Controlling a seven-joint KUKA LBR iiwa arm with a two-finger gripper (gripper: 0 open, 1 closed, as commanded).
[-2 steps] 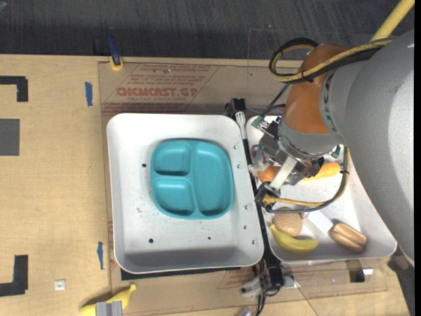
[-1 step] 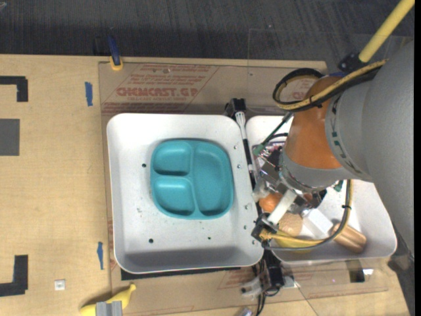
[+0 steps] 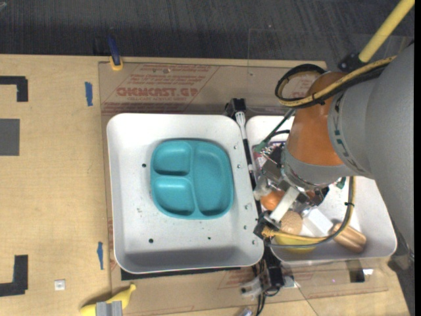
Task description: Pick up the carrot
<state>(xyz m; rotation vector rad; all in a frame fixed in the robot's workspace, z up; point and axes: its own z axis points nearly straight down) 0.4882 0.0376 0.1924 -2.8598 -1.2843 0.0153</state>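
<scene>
An orange piece that looks like the carrot (image 3: 268, 201) lies at the left edge of the right bin (image 3: 388, 239), close to the wall shared with the left bin. My gripper (image 3: 284, 206) is down inside the right bin, right beside the carrot and touching or nearly touching it. The grey arm with its orange band (image 3: 316, 143) covers most of that bin from above, so much of the carrot is hidden.
The left bin (image 3: 125, 176) holds a teal divided plate (image 3: 193, 178). In the right bin, near the gripper, are a tan round item (image 3: 291, 224), a yellow item (image 3: 296, 241), a brown item (image 3: 350, 237) and a white piece (image 3: 318, 222). Cables hang around the wrist.
</scene>
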